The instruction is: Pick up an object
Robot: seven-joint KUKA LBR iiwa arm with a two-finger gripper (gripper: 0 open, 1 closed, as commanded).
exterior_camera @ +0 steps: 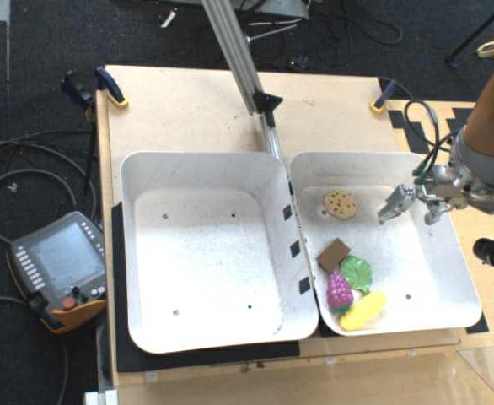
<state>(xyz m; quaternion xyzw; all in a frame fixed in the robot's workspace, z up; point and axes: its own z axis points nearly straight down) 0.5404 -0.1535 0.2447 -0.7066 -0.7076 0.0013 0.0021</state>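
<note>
Cookie (340,203) in right bin (449,251)

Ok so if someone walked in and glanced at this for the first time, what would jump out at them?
Probably the bright cluster of toy food in the right bin: a yellow corn cob, purple grapes, a green leafy piece and a brown block, with a cookie lying apart above them. Next, the claw hanging open over that bin's upper right, holding nothing.
</note>
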